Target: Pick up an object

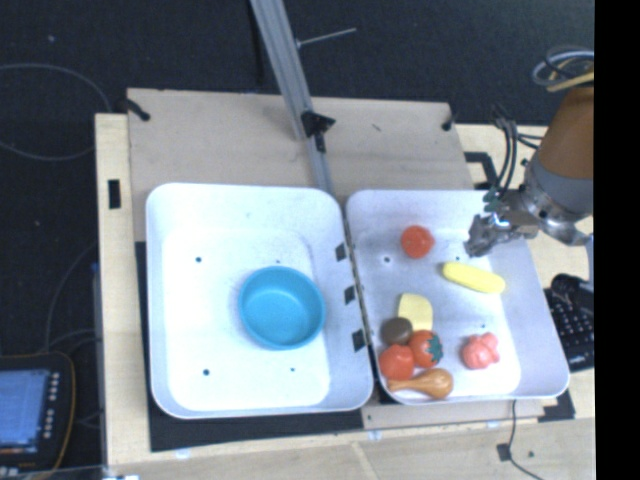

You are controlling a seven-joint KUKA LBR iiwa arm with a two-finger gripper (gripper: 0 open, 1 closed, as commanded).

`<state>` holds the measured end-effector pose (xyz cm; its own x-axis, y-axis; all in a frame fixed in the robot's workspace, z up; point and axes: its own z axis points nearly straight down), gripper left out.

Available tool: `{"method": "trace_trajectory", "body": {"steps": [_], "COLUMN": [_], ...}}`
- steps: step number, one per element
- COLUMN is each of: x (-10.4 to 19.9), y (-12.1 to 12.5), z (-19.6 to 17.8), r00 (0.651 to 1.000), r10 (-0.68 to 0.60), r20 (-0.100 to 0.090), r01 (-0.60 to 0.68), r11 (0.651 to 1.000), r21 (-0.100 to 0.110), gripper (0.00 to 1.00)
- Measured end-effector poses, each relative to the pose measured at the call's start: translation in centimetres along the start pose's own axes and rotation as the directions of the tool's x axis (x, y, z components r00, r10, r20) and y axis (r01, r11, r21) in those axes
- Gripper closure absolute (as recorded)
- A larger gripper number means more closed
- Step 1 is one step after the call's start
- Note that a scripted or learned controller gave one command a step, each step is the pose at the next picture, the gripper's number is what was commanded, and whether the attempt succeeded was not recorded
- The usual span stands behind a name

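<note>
Over the right bin's (520, 368) upper right corner I have the gripper (483, 236) hanging, and I cannot tell its state from this slant. Nothing sits visibly in it. The nearest candidate, I judge, is the yellow banana-shaped piece (474, 278), lying on the bin floor just below the gripper toward the near edge and close to the right wall. Its long axis runs roughly across the bin, left end tilted slightly toward the far edge, right end toward the near right corner. So I'd expect a short drop toward the near edge, closing across that axis. The red ball (417, 240) sits to the gripper's left.
</note>
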<state>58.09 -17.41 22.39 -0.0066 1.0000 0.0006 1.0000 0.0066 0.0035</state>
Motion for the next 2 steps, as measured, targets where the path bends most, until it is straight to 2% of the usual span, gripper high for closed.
{"method": "trace_trajectory", "body": {"steps": [1,2], "x": [4.8,9.7], "y": [1.9,2.7], "z": [0.3,0.9], "r00": [1.0,1.0], "r10": [-0.002,-0.002], "r20": [0.001,-0.002], "r01": [0.002,0.002], "r11": [1.0,1.0], "r21": [-0.001,0.008], "gripper": [1.0,1.0]}}
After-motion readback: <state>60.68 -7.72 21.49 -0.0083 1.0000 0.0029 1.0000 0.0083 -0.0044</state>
